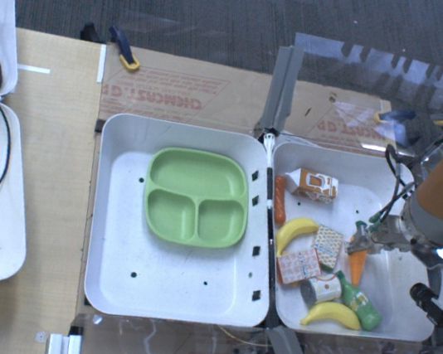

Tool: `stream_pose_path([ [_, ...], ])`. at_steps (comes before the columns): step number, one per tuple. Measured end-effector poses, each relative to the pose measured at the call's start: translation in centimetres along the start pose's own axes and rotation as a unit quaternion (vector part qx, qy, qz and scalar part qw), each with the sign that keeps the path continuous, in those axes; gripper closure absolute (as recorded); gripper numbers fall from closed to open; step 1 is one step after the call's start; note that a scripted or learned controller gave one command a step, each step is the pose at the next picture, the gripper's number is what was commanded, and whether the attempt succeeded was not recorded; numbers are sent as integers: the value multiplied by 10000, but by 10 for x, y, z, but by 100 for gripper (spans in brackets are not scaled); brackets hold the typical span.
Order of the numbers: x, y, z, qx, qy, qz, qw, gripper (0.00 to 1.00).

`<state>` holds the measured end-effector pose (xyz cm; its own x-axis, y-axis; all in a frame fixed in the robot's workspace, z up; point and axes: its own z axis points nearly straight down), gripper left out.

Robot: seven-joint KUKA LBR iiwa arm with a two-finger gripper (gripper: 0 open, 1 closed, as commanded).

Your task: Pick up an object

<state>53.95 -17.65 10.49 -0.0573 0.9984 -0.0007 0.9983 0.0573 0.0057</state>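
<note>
Orange tapered plastic carrot (pixel 356 263) lies in the right white bin (pixel 323 323), just right of the yellow banana (pixel 296 231); the pincer (pixel 359 242) hangs directly over its top end, apparently lining up a grasp, though its spread cannot be told.

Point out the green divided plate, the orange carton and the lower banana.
green divided plate (pixel 197 197): camera view, centre ridge.
orange carton (pixel 318 185): camera view, front face.
lower banana (pixel 331 316): camera view, middle of its curve.
</note>
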Motion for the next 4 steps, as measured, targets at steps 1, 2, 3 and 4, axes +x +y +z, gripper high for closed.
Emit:
stream_pose_path([
  [1, -39, -31, -1, 38, 2, 144, 9999, 100],
  [2, 39, -59, -128, 38, -6, 1185, 9930, 100],
  [3, 30, -27, -142, 47, -12, 1671, 9859, 100],
  [4, 1, -40, -112, 50, 0, 510, 9987, 100],
])
